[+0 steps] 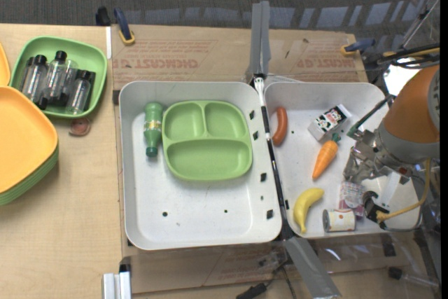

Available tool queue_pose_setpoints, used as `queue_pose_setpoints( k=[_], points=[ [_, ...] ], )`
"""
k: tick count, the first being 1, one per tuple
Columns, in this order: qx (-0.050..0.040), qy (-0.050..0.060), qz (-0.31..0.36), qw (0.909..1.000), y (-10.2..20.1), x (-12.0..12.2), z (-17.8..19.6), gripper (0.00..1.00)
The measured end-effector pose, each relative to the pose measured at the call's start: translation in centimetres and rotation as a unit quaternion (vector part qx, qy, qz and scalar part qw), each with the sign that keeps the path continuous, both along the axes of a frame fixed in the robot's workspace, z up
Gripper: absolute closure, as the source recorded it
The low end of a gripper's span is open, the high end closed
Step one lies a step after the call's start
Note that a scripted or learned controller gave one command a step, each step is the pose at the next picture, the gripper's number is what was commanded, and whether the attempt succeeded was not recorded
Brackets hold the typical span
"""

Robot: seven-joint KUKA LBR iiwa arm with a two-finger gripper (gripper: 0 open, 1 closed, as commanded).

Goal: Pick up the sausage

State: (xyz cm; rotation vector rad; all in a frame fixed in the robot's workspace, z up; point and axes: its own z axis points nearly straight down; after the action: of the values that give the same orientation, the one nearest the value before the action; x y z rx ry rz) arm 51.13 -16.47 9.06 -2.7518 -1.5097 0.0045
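**Sausage pick: gripper low in the right bin, target at the far left wall**

The 2 white bins sit side by side. The left bin holds the green divided plate and, just beside the plate's left edge, a green bottle. The right bin holds every other loose item.

The arm reaches in from the right and hangs over the right half of the right bin. The gripper sits low there, near a pink-and-white packet. The metalwork at the wrist is cluttered from this angle, so the opening of the tool and any contact with the packet cannot be determined.

Remaining items in the right bin:
1. The carrot, tilted, near the bin centre.
2. The banana, near the front wall.
3. The sausage, lying lengthwise, touching or just beside the left wall.
4. A black-and-white box, behind the carrot.
5. A small white can, on its side beside the banana.

The sausage is well apart from the gripper, with the carrot between them.

Recommended procedure: raise the tool clear of the carrot, traverse left, and align the closing direction across the sausage's short width. Because the wall crowds 1 side, descend slightly toward the bin's interior side, which probably gives the wall-side finger room.
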Motion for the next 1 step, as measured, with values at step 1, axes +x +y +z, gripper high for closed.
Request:
queue_pose_setpoints(
  k=[1],
  points=[
    [0.0003,-0.001,0.135,0.9908,-1.17,-3.4,0.05,1.0]
  ],
)
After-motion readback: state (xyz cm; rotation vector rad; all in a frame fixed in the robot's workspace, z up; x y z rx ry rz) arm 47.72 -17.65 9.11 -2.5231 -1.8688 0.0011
